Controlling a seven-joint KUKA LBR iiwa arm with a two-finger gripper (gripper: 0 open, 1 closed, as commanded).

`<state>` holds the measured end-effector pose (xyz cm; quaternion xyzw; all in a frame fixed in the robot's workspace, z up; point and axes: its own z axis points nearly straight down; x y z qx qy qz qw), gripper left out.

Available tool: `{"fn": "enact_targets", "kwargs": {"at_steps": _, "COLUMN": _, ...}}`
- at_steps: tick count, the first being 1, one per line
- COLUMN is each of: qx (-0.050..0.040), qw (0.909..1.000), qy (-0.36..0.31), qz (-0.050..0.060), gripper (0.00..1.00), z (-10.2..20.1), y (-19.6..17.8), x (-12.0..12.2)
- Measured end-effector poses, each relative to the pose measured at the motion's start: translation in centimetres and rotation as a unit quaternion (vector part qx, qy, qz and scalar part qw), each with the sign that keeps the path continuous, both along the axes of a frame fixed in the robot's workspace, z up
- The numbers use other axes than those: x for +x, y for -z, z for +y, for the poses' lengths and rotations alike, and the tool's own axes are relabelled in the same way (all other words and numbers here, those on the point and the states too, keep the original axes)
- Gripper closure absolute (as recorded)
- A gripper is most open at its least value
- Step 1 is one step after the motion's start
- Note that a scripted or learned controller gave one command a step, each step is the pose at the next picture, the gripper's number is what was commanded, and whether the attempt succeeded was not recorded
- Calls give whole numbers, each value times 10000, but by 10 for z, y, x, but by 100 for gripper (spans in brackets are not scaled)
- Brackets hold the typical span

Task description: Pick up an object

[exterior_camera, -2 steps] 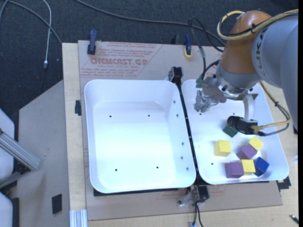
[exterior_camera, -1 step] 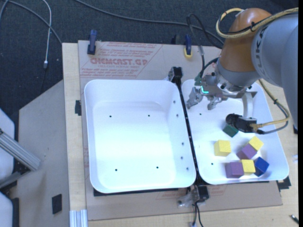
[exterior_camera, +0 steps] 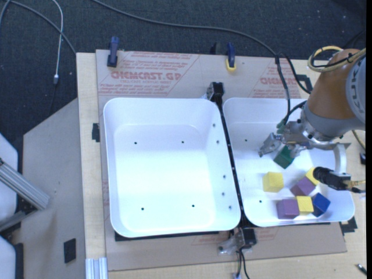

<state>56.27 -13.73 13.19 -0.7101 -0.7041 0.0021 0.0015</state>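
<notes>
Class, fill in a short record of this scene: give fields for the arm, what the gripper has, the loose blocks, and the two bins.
arm: over the right bin
gripper: green block between its fingers
loose blocks: yellow block, purple blocks, blue block, near the right bin's front
left bin: white, shallow

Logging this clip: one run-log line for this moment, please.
claw: over right bin | green block: between its fingers | lift: unclear
</notes>
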Motion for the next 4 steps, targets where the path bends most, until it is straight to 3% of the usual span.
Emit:
{"fn": "enact_targets", "kwargs": {"at_steps": 1, "qx": 13, "qw": 10000, "qy": -36, "qz": 3, "gripper": 0, "z": 8, "y": 46, "x": -50}}
{"fn": "enact_targets", "kwargs": {"at_steps": 2, "qx": 4, "qw": 10000, "qy": -42, "qz": -26, "gripper": 0, "z": 9, "y": 44, "x": -45}}
{"fn": "enact_targets", "kwargs": {"at_steps": 3, "qx": 6, "qw": 10000, "qy": -40, "qz": -23, "gripper": 0, "z": 0, "y": 44, "x": -58}}
{"fn": "enact_targets", "kwargs": {"at_steps": 4, "qx": 5, "qw": 10000, "qy": -43, "qz": -30, "gripper": 100, "z": 0, "y": 34, "x": -57}}
